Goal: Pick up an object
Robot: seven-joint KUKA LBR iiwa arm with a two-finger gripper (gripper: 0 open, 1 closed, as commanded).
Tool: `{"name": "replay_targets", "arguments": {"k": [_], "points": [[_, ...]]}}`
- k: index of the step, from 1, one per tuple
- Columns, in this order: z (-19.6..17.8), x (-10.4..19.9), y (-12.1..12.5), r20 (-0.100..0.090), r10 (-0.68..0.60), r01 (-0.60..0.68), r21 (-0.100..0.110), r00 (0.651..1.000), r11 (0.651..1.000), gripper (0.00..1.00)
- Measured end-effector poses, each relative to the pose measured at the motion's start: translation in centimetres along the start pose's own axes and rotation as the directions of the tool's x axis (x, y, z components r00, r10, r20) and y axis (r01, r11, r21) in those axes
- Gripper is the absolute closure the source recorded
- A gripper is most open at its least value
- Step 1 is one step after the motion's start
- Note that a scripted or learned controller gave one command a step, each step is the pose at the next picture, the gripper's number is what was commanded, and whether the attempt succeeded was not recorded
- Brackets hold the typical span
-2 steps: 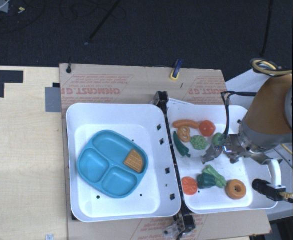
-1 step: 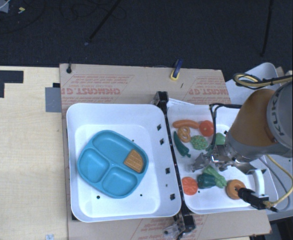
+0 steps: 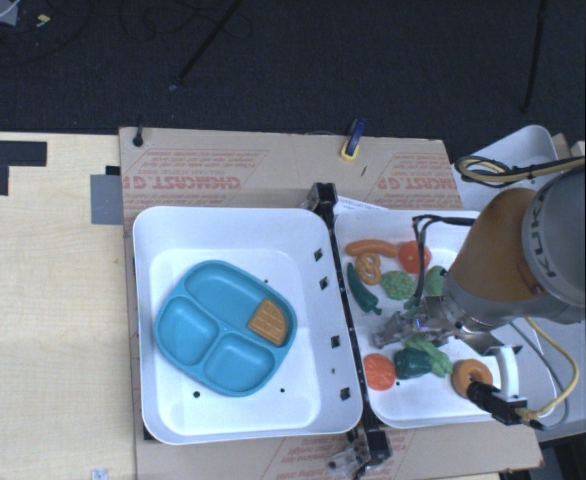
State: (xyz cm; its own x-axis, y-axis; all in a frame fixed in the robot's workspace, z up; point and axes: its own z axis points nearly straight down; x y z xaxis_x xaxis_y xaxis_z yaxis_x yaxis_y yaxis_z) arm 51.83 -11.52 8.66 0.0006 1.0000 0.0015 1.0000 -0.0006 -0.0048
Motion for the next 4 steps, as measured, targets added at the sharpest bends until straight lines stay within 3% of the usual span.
{"name": "replay_targets", "arguments": {"k": [1,3,4], "points": [[-1.1,-0.1,0.0,-0.001,0.006,-0.006,0.0,1.0,1.0,1.0],[-12.0,-1.3,0.8,0.002,-0.001,0.001,-0.006,1.0,1.0,1.0],[-14.2,-1.3,0.9,0.001,-0.002,0.002,-0.004,1.0,1.0,1.0]]}}
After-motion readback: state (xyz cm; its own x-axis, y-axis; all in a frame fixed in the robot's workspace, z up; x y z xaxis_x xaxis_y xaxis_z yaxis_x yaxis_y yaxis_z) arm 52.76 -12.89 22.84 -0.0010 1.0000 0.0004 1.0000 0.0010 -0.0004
